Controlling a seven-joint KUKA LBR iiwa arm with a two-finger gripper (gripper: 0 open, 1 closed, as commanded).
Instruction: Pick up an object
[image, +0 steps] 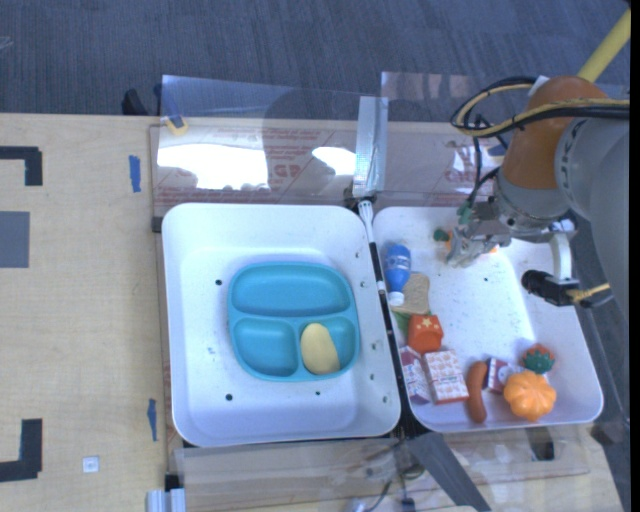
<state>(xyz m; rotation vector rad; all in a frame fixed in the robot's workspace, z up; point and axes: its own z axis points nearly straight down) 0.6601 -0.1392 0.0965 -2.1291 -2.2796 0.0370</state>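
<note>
currently the end effector (466, 247) hangs over the right bin's (590, 395) far end; its grip state can't be told. nearest, the bottle (397, 268) lies just left, long axis running near-to-far.

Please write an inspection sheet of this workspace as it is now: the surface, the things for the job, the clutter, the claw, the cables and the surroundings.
Surface: wooden bench bearing a left bin and a right bin, side by side.
Job's things: in the right bin, a blue bottle, red cube, printed cartons, sausage, small orange pumpkin. In the left bin, a blue divided tray with a yellow lemon-like item in its lower right compartment.
Clutter: nothing seen.
Claw: claw low over the right bin's far end; grip state unclear.
Cables: black and yellow cables looped above the wrist.
Surroundings: clear panels behind the bins; blue tape marks on the bench.
</note>
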